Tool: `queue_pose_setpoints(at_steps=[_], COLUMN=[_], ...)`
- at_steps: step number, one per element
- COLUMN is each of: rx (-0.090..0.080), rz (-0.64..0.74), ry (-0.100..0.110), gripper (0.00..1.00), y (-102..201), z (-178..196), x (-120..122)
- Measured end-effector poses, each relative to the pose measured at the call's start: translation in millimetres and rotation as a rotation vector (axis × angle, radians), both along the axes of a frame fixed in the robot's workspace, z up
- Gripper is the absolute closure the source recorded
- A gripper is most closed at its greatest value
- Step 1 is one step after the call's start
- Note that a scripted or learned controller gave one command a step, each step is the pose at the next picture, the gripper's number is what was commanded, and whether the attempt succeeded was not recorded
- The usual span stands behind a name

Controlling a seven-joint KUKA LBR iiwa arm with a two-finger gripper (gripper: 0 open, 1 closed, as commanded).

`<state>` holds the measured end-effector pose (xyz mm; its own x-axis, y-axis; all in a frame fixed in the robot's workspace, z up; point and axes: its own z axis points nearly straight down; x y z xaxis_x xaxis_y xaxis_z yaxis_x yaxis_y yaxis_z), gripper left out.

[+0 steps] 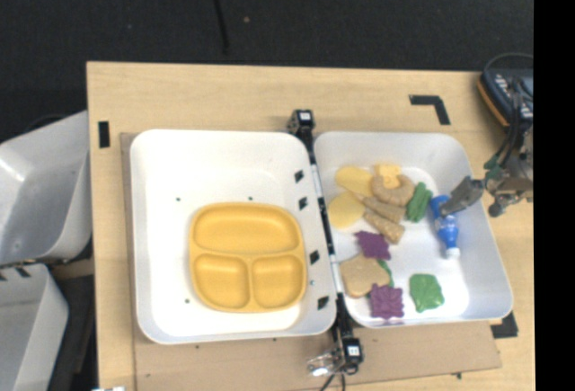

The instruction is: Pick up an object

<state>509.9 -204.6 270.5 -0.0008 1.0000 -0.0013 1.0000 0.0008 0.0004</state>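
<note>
The right bin holds several small toy pieces. Among them are yellow pieces, tan pieces, a green piece, a second green piece, purple pieces and a blue piece. My gripper reaches in from the right, over that bin's right edge. It is open, with nothing between its fingers. Its left finger hangs just above and to the right of the blue piece.
The left bin holds a yellow divided plate. A ridge with black clips separates the two bins. White containers stand off the bench at the left. Black markers lie on the wooden bench.
</note>
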Motion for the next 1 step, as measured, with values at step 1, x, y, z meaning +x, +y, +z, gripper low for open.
queue_pose_setpoints(at_steps=[1], rx=[0.004], rz=[0.004], ry=[0.007], gripper=[0.00], y=[53.7], z=[-176.6], x=[-3.3])
